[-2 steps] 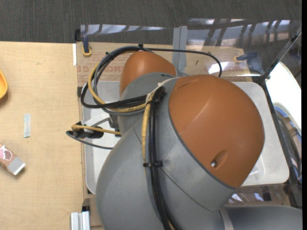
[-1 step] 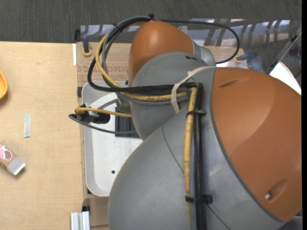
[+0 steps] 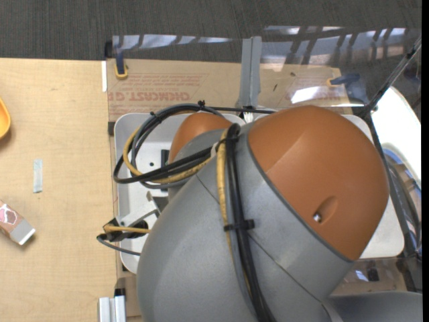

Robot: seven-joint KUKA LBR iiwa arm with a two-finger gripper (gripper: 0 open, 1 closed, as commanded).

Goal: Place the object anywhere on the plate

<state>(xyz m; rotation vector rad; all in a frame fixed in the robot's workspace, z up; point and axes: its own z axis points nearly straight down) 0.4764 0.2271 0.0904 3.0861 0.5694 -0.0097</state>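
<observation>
The left bin (image 3: pixel 127 180) is largely covered by the arm (image 3: pixel 268 233). The grip cannot be told. The plate should be confirmed beneath before anything is released.

One arm (image 3: pixel 268 247) sprawls across the shot, wearing two orange domes (image 3: pixel 315 173). One white bin (image 3: pixel 127 180) peeks out on the left. On the table (image 3: pixel 53 146): one small grey strip (image 3: pixel 37 176), one wrapped block (image 3: pixel 15 224), one orange edge (image 3: pixel 3 118). Two clamps (image 3: pixel 120 69) at the back.

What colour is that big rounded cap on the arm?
Orange cap, on a grey arm; camera view.
</observation>
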